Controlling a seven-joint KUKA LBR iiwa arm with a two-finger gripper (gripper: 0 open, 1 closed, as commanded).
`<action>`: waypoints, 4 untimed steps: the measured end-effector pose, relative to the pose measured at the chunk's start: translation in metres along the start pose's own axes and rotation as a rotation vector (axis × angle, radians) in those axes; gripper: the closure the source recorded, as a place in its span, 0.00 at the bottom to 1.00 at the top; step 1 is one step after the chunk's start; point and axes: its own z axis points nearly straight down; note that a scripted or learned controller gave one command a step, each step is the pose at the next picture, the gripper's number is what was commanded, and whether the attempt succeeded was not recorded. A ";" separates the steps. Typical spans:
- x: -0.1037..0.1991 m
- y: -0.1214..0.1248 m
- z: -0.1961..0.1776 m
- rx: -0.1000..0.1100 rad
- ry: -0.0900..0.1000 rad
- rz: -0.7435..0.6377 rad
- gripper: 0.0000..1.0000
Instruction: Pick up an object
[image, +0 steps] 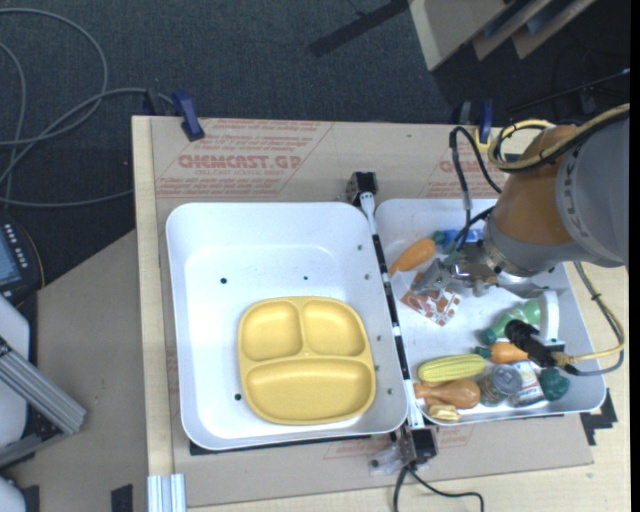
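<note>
The bench (260, 160) is carrying two white bins side by side, their inner rims touching along a dark seam. The left bin (200, 250) is offering the most open room: its far half and its left margin are lying bare. The right bin (440, 335) is crowded along its near edge and its right side, with a bare patch in the middle. The grey arm (600, 200) is reaching in over the right bin's far right corner and covering that part of it.

A yellow divided plate (305, 360) is sitting in the near half of the left bin, close to the near rim.

The gripper (455, 272) is hanging low over the right bin's far half; how far it is open cannot be told. A clear packet (432, 298) with red and white print is lying just beside the gripper, on its near left. An orange carrot (413, 255) is lying just beyond the packet, near the seam. A yellow corn cob (452, 368) is resting by the near rim, well apart from the packet, with small green, orange and silver things crowding to its right.
</note>
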 end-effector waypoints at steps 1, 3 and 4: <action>-0.056 0.068 -0.008 0.011 0.001 0.001 0.00; -0.014 0.086 0.002 0.045 -0.011 0.014 0.00; -0.014 0.080 0.002 0.029 -0.004 0.009 0.00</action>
